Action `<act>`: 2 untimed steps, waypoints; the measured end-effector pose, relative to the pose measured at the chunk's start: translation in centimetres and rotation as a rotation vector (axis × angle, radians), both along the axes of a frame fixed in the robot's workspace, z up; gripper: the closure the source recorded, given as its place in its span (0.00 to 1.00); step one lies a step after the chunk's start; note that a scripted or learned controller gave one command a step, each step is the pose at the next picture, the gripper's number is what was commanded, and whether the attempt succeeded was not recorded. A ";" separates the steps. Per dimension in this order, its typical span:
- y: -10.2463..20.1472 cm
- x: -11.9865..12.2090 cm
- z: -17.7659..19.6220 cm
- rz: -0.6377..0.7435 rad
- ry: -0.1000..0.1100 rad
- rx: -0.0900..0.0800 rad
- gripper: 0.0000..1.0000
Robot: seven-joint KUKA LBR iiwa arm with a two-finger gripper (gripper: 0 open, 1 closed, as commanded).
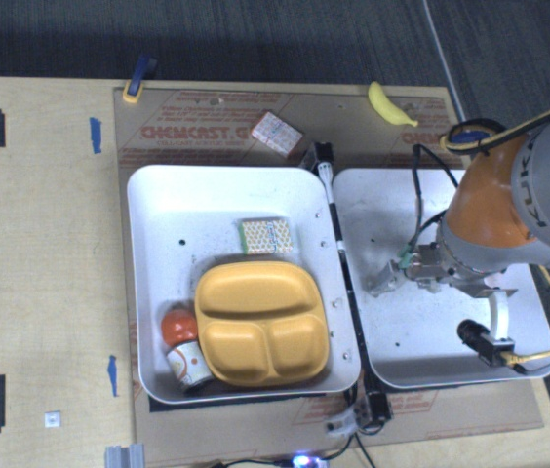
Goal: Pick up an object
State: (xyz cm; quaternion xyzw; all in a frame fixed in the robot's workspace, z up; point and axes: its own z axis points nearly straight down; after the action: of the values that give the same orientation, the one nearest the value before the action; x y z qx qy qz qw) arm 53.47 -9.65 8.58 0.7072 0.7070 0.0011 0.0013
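Yellow 3-compartment tray (259,321); orange-and-white cup (184,349); green patterned card (264,235); yellow banana (390,105); white bins (148,261); tan desk (41,261).

My matt grey arm (548,203) hangs over smooth white plastic bins (158,261); the yellow tray (260,320) looks glossy plastic.

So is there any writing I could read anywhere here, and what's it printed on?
"CHEMCAST": red print, partly legible, on the brown board behind the bins.
Small patterned box on that board: markings too blurred to read.
Green-and-white packet in the left bin: print too small to read.
Nothing else is readable.
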 end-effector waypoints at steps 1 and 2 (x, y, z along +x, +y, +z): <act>0.2 2.6 0.0 0.000 0.001 0.000 0.00; -0.2 1.3 0.0 0.001 0.000 0.000 0.00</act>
State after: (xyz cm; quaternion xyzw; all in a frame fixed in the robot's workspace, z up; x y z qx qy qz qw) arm 54.73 -9.83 8.59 0.7070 0.7072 0.0010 0.0015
